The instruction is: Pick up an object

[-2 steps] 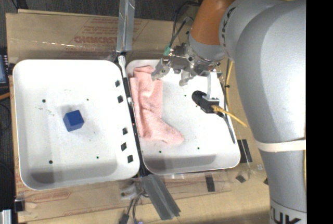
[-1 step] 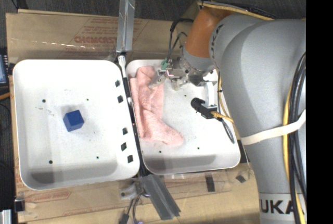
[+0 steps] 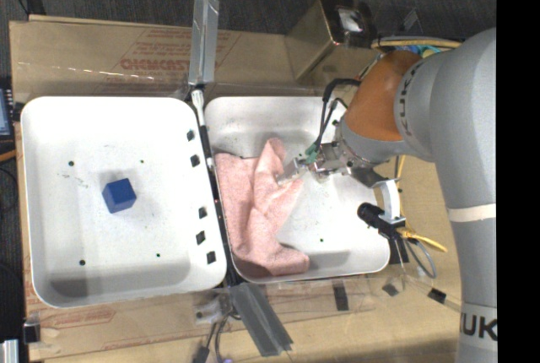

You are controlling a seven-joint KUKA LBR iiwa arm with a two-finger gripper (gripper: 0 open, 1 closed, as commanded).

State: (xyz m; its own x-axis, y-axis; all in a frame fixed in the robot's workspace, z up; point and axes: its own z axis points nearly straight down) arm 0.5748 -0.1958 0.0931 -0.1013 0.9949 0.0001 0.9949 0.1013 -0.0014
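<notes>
Cardboard (image 3: 101, 49) with faint red print, arm (image 3: 472, 184) lettered "UK"

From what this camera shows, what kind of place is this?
Probably a robotics lab's grasping test bench: a grey arm reaches over two white bins, one holding a pink cloth, the other a blue cube.

A robotics lab: industrial arm (image 3: 456, 116) over white bins (image 3: 51, 184) on cardboard (image 3: 101, 49).
</notes>
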